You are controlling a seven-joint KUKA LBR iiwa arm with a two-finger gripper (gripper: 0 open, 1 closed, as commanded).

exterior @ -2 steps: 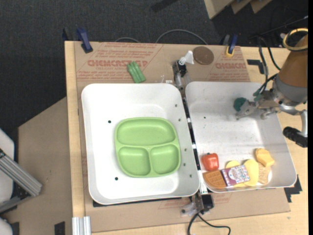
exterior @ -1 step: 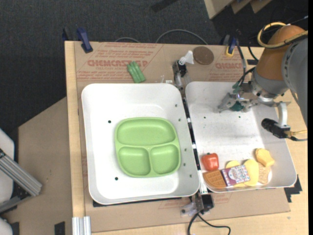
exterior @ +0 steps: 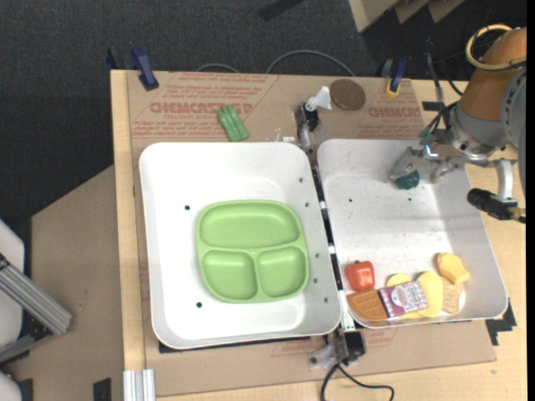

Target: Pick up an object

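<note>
My gripper (exterior: 407,176) hangs low in the upper right of the frame over the right bin (exterior: 376,215), with a small teal thing at its tip, and I cannot tell how it stands. I judge this the reaching step. The toy food (exterior: 407,291) lies clustered at the lower right, so next I must travel down-frame and descend.
</note>
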